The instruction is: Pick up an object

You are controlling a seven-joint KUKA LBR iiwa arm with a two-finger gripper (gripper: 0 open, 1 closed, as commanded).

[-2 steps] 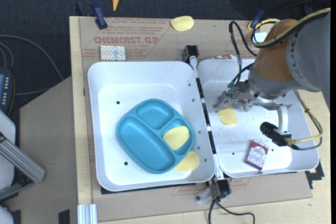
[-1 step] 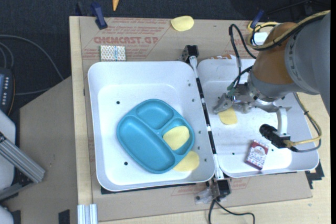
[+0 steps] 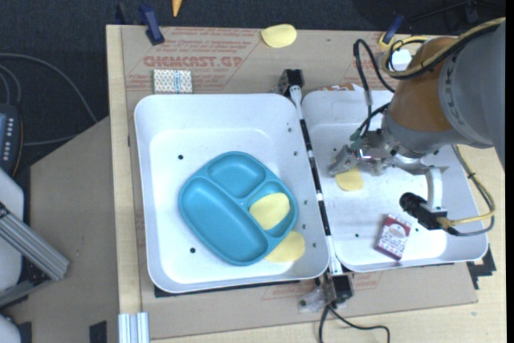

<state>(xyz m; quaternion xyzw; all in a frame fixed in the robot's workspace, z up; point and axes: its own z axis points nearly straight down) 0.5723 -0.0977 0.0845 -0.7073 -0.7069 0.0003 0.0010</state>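
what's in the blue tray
One yellow piece lies in a right-hand compartment of the blue tray; the other compartments show bare. A second yellow piece sits outside, against the tray's edge. Whatever lies under the tray is covered.

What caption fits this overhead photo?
Gripper poised above a yellow piece in the right bin; blue divided plate sits in the left bin.

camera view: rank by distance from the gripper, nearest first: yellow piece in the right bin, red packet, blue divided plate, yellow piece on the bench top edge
From the gripper:
1. Yellow piece in the right bin, just below it.
2. Red packet, right bin's lower corner.
3. Blue divided plate, left bin.
4. Yellow piece on the bench top edge, beyond both bins.
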